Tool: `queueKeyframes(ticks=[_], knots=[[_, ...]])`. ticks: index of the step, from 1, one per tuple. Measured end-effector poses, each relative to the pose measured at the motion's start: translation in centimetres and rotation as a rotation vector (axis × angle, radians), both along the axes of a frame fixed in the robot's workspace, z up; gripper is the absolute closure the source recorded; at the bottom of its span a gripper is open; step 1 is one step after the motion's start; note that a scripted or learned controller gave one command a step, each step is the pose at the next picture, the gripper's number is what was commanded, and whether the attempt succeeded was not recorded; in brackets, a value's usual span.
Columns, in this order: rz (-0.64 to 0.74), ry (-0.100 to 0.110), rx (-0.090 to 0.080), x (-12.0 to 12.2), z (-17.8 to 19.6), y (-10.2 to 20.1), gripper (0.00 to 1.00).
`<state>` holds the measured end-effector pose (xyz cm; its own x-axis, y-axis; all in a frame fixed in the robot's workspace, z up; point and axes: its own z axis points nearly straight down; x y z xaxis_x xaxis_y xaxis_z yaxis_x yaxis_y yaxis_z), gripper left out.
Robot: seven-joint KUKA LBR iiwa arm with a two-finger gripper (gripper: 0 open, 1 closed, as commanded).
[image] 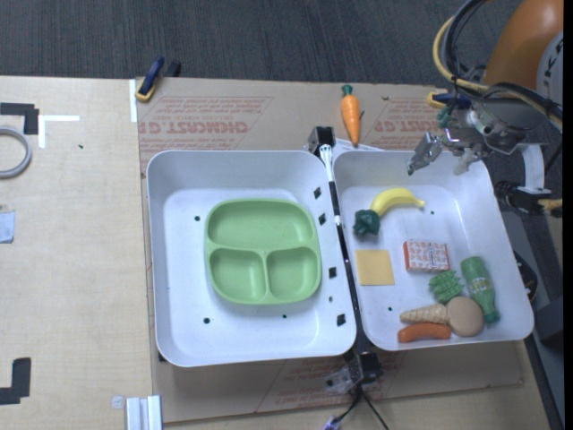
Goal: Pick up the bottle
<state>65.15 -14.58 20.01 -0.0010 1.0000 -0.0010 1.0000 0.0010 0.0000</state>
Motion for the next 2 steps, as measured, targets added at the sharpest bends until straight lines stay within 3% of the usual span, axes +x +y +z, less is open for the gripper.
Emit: queueKeyframes(ticks=[1,2], knots=[[0.002,-0.001,-0.002,0.0,1.0,0.0,1.00],[-0.012,0.001,0.000,-7.1,1.4,8.6,1.00]])
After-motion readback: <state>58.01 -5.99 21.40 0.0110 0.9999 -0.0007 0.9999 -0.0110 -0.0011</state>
